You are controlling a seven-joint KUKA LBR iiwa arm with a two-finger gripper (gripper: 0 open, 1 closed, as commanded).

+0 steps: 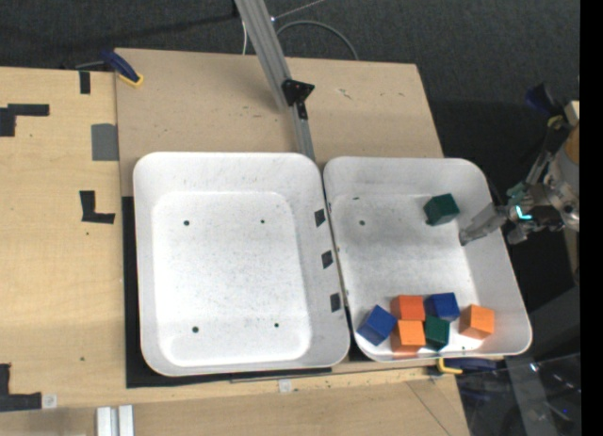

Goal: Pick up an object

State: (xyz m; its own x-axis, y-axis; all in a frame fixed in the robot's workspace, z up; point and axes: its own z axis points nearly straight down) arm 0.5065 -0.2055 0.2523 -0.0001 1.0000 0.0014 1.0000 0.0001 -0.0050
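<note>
At the bottom of my frame, the near edge of the right bin (490,265) holds a tight cluster of blocks: a blue block (377,323) at lower left of the group, an orange block (409,307) just behind it with a second orange block (410,333) in front of that one, a dark green block (436,331) tucked beside them, another blue block (442,305) above it, and a third orange block (478,320) at the cluster's right end, close to the bin's wall. They sit packed together; I cannot tell exactly which faces are touching.

To the left, the left bin (151,236) lies side by side with its neighbour, showing a speckled white floor with four small dark dots.

Farther up in the right bin, a lone green block (440,208) rests well apart from the cluster, near the upper right corner.

At the right edge of the frame, level with that block, the gripper (480,227) reaches over the bin's rim, a grey finger slanting toward the floor. From here I cannot tell the state of its grip, and I see nothing between its fingers.

Beyond the bins, a grey metal pole (264,29) slants up across the tan bench (57,236) toward the top of the frame.
</note>
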